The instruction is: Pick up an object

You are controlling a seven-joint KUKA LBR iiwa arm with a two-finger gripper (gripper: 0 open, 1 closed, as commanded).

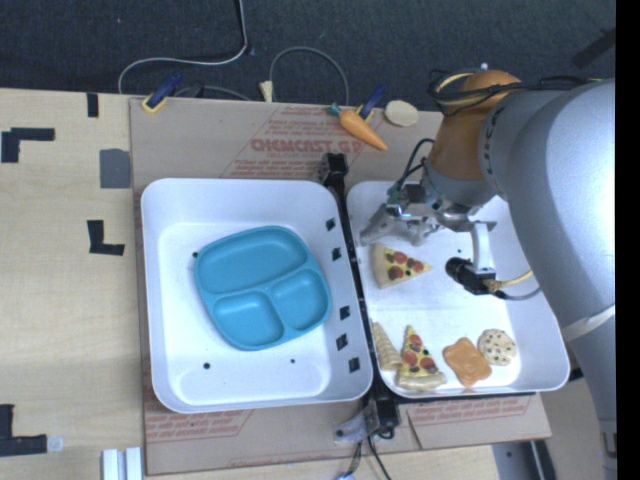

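Your claw (400, 218) hangs in the right bin (545, 313), just above the pizza slice (398, 266); you cannot tell its state. Descend off-centre and that flat slice may skid away. Nearer lie another pizza slice (418, 356), a cone (385, 343), a nugget (466, 360) and a cookie (497, 347). The left bin (165, 268) holds a blue tray (262, 286).

Toy carrot (361, 128) on cardboard (290, 143)

Dark carpeted floor (300, 8) beyond the bench, pale wooden benchtop (60, 298) with black marks, brown cardboard sheet (290, 138), loose cables (240, 38)
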